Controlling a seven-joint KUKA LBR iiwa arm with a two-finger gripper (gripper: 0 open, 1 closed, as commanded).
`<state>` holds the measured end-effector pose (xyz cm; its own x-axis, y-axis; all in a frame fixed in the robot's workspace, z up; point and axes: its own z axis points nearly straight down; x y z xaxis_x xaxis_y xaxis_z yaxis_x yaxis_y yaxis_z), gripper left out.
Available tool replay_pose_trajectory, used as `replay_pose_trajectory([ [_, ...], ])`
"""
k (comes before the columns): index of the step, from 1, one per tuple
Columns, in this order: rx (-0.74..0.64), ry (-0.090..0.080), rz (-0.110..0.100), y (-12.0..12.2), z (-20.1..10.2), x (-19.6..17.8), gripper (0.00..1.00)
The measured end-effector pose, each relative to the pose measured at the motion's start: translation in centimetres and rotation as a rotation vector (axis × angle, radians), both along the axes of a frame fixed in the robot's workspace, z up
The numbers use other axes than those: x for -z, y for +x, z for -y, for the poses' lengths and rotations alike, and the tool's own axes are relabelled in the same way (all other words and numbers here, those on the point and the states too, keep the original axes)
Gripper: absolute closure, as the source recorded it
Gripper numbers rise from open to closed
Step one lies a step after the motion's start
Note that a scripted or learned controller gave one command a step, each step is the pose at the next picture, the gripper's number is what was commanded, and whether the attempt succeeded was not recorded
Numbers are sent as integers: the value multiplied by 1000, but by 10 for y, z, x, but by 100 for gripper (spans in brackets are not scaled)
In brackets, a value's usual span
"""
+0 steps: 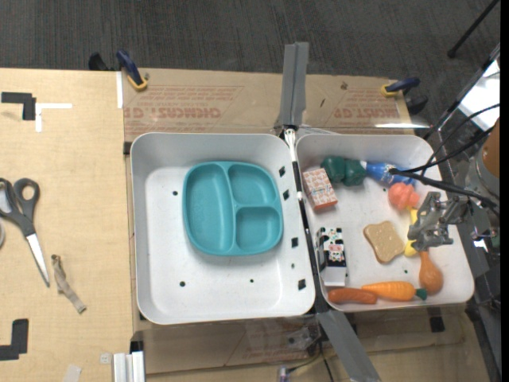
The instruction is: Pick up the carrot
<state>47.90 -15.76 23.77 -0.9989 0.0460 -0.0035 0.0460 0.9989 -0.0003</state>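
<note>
From the overhead camera view, the carrot [390, 291] lies in the lower right of the frame, near the front wall of the right bin [359, 143], with its long axis running almost left to right and its green tip pointing right. The gripper [428, 231] sits at the right edge of that bin, so the carrot lies below and a little to the left of it in the picture, near but clearly apart. A reach for it would, I judge, mean travelling down-frame and setting the claw across that left-right axis. Whether the claw stands apart or together cannot be told at this size. A red sausage [352, 296] touches the carrot's left end and an orange pear-shaped piece [430, 273] stands just beside its right end, which could crowd a grasp. A bread slice [385, 241] lies above it. As for writing, the cardboard [208, 110] behind the bins carries red print, upside down and not legible; the small box [319, 189] and the cow-patterned carton [332, 249] bear labels too small to read.
</note>
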Motion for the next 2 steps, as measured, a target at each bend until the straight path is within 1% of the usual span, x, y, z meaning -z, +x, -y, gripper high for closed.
replay_pose_trajectory([
  [1, -326, 0, -2, 0, 47, 40, 100],
  [2, -401, 0, 0, 19, 3, 36, 100],
])
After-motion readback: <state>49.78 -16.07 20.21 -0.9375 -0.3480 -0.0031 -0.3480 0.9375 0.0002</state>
